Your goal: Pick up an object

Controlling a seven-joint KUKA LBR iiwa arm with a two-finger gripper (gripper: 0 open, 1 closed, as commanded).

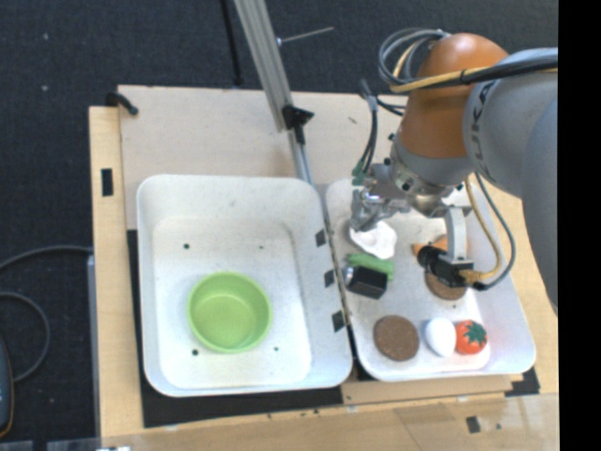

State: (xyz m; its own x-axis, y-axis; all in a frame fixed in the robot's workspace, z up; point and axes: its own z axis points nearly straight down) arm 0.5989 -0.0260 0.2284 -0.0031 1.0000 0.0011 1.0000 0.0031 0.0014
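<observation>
I take the crumpled white cloth [378, 242] in the right bin [512, 322] as my landmark, since the pincer [368, 216] sits directly over its upper edge, at or very near contact; whether the pincer is wide, narrow or closed on fabric I cannot tell from this slant. Just below the cloth lie a green strip [368, 262] and a black block [364, 281], crowded against the bin's left wall. My worry is that a close here pinches only a loose fold, which could slip out on the lift, or drags the green strip along. Below and right of the cloth sit a brown disc [396, 337], a white egg-like ball [439, 335] and a toy strawberry [470, 336]. Far left of the cloth, a green bowl [229, 311] rests in the other bin [169, 205] on the surface [202, 125].
</observation>
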